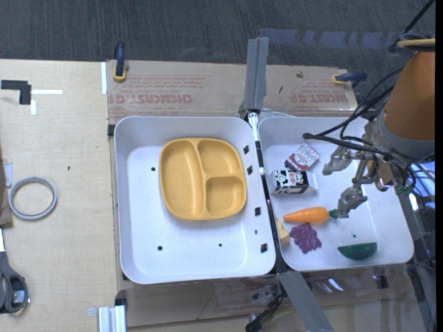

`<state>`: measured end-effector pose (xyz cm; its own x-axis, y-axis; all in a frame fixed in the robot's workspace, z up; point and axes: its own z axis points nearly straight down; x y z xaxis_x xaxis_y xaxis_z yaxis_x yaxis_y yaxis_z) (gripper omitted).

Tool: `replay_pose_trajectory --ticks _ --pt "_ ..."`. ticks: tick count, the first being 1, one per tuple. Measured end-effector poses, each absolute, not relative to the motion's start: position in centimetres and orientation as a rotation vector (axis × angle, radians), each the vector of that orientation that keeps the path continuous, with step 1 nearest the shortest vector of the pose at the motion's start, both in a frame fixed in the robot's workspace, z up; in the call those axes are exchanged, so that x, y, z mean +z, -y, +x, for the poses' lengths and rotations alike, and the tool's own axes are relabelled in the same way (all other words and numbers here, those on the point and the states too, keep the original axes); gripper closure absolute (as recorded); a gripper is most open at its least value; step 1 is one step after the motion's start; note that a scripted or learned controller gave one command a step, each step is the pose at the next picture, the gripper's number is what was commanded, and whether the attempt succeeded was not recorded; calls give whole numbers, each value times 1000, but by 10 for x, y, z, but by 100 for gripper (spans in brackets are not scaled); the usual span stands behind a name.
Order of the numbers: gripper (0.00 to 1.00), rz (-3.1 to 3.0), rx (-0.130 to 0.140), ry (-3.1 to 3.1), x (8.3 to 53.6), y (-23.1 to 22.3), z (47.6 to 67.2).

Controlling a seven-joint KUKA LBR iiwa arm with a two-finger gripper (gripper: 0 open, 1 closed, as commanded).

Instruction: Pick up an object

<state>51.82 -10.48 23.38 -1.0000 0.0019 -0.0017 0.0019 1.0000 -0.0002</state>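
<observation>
My gripper point(344, 183) hangs over the right bin point(387, 227), right of its middle, with its two fingers spread and nothing between them. One fingertip point(349, 203) is just right of the green top of an orange carrot point(306, 215). Below the carrot lie a purple grape bunch point(305, 237) and a dark green piece point(358, 250). A small cow-patterned milk carton point(289, 180) and a maroon and white packet point(303, 156) lie left of the gripper. A yellow wedge point(282, 232) sits at the bin's left wall.
The left bin point(138, 241) bears a yellow divided plate point(203, 178). The orange-banded arm point(412, 95) and its cables come in over the right bin's far right. On the bench at the left lie a grey tape roll point(31, 198) and scissors point(10, 290).
</observation>
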Motion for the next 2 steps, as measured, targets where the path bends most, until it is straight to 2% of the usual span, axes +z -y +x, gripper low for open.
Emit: replay_pose_trajectory --ticks 1,2 --pt "0 485 0 -3104 153 116 478" --pt "0 978 -1 -2985 91 98 522"
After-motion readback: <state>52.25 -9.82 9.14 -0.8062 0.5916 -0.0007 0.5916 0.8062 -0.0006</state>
